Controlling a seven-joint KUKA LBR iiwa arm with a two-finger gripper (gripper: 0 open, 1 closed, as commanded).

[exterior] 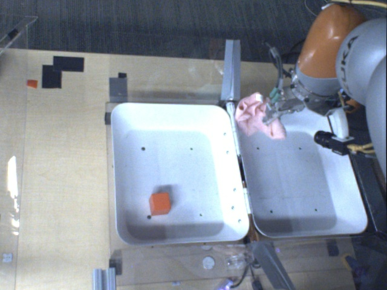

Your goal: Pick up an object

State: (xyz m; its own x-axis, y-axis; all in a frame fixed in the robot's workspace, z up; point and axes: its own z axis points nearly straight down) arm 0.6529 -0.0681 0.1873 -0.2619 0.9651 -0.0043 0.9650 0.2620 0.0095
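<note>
While partly readable, "KU" lettering (pixel 349 57)

A robotics lab: pale wooden bench (pixel 60 180), two white bins (pixel 175 116), grey KUKA arm (pixel 363 47) overhead

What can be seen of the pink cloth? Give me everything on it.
The pink cloth is a soft, crumpled piece of pale pink fabric, bunched into folds. It sits at the far left corner of the right bin, beside the divider between the bins. The tool is right at its right side, touching or overlapping it. Whether it is lifted off the bin floor cannot be told.
</note>
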